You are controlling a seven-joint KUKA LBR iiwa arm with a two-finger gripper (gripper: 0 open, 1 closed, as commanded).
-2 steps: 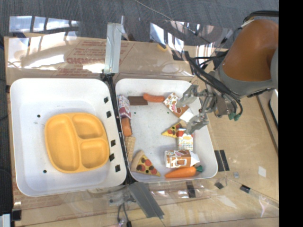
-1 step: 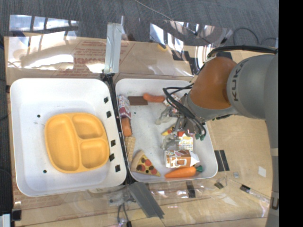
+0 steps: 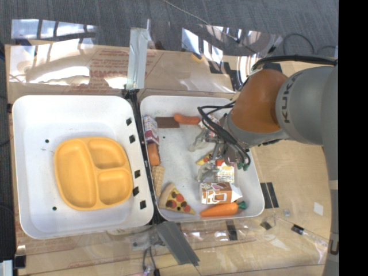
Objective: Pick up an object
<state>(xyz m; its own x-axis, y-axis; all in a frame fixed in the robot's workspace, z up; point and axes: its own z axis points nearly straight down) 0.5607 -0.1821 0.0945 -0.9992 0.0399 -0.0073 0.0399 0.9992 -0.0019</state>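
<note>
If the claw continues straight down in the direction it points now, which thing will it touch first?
Probably the small carton lying just under the claw in the right bin; depth is hard to judge from above, so the bin floor beside it is also possible.

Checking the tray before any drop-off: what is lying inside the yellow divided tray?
The yellow divided tray sits in the left bin, and all three compartments show bare yellow plastic. What lies beneath the tray is covered. The toy foods are in the right bin.
</note>
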